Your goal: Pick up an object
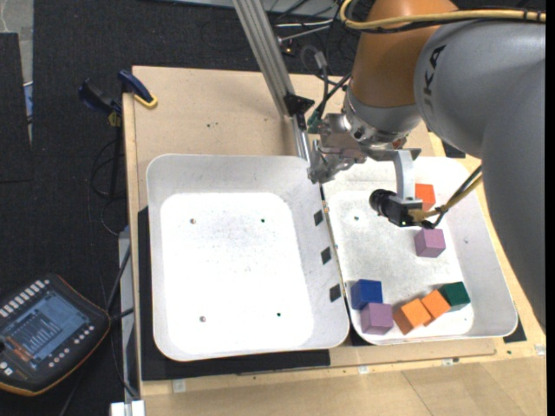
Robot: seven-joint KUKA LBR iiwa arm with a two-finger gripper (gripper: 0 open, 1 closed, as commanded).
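Pale wooden bench (217, 111) underneath; the shallow white right bin (486, 319) holds small coloured blocks (most along its near edge). The lone purple cube (429, 243) looks easiest: centre above it, descend straight. The grey arm leans in low, gripper (319, 170) over the bin's far-left corner; its opening I cannot tell.

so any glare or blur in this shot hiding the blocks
camera view: light is even and soft; the upper purple block and blue block read sharp with faint shadows; mild sheen on the orange band, no glare in the right bin
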